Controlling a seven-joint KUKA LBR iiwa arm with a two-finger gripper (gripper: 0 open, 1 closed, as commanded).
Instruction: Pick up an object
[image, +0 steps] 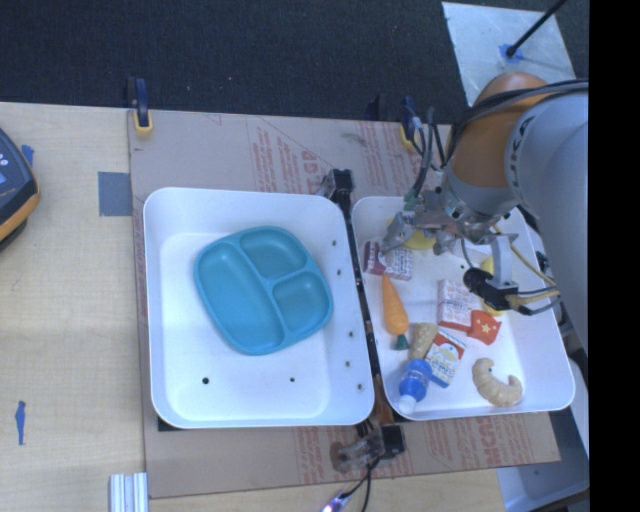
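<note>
Hovering over right bin (556, 388), upper right of frame, nothing picked yet.
Can't tell my jaws' state; next: descend onto one item, maybe carrot (394, 305).

Pale wooden bench (70, 330), brown cardboard sheet (250, 150) on it; dark carpet floor (250, 45) beyond far edge.

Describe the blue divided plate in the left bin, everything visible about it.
The blue plate is light blue, plastic-looking, rounded-rectangular, with three compartments: one large, two smaller. It lies flat and right side up, turned at an angle, roughly mid-floor in the left white bin. Nothing sits on it or touches it besides the bin floor.
</note>
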